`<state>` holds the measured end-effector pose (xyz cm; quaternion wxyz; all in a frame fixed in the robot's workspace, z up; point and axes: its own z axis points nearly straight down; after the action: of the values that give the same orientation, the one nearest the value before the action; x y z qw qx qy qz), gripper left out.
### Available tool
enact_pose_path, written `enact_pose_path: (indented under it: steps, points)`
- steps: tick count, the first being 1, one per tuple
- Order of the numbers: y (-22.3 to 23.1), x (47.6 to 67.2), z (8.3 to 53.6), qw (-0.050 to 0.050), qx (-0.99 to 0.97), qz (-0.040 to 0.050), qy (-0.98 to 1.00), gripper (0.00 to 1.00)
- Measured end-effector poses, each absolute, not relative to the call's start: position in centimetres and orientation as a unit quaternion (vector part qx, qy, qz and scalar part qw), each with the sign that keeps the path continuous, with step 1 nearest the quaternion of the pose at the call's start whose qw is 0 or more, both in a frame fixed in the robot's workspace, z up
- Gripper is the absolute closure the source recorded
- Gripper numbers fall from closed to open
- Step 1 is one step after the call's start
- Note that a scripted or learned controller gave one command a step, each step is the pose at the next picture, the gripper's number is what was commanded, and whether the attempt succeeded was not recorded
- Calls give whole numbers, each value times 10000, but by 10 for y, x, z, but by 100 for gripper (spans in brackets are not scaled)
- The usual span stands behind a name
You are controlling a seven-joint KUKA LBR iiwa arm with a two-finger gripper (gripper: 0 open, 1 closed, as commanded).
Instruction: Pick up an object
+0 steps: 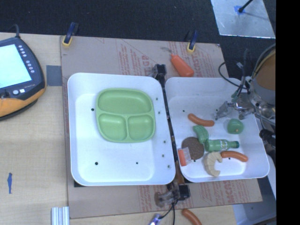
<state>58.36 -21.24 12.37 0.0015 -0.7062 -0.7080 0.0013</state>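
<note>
The right bin (187, 90) holds several toy foods. An orange sausage (200, 120) lies near its middle, with a green round piece (235, 125) to its right. Further forward lie a green bottle (220, 145), a small green vegetable (201, 134), a brown disc (192, 148), a cream banana-like piece (213, 164) and a second sausage (233, 156). My gripper (234, 108) hangs over the bin's right part, just behind the green round piece and right of the first sausage. Nothing shows held in it.
The left bin (84, 168) holds a green divided plate (125, 114). An orange carrot (182, 65) lies on the cardboard behind the bins and another sausage (192, 216) lies in front. A control tablet (14, 78) rests at far left. Clamps (160, 71) sit between the bins.
</note>
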Motion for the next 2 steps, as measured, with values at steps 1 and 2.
enact_pose_path:
  steps: [1, 2]
  points:
    - [-132, 588, 97, -38, -7051, -12, -7091, 0]
    - [-112, 657, 129, 7, -7058, 5, -7084, 0]
